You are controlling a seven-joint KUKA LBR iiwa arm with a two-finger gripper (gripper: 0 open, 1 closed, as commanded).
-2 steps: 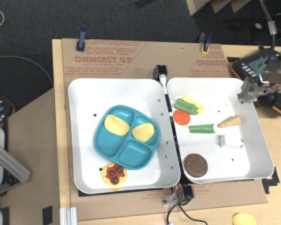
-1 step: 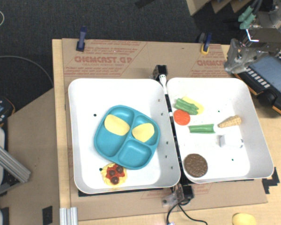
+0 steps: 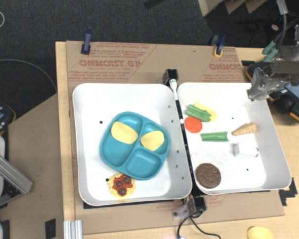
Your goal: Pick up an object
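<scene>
Bench | left bin [image 3: 84, 133]: blue tray [image 3: 133, 146] | right bin [image 3: 274, 148]: burger patty [image 3: 208, 175]

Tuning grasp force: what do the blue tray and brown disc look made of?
Blue tray: likely moulded plastic, smooth with a slight sheen, uniform colour, rounded compartments. Brown disc: probably plastic toy food, matte and speckled like a burger patty; could be rubber or foam.

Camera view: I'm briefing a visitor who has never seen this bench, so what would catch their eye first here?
Most striking is the blue divided plate in the left bin, with two yellow pieces in its upper compartments. Next comes the right bin with its scattered toy food: an orange-red disc, green beans and a brown patty near its front edge. The gripper hangs over that bin's far right corner.
</scene>
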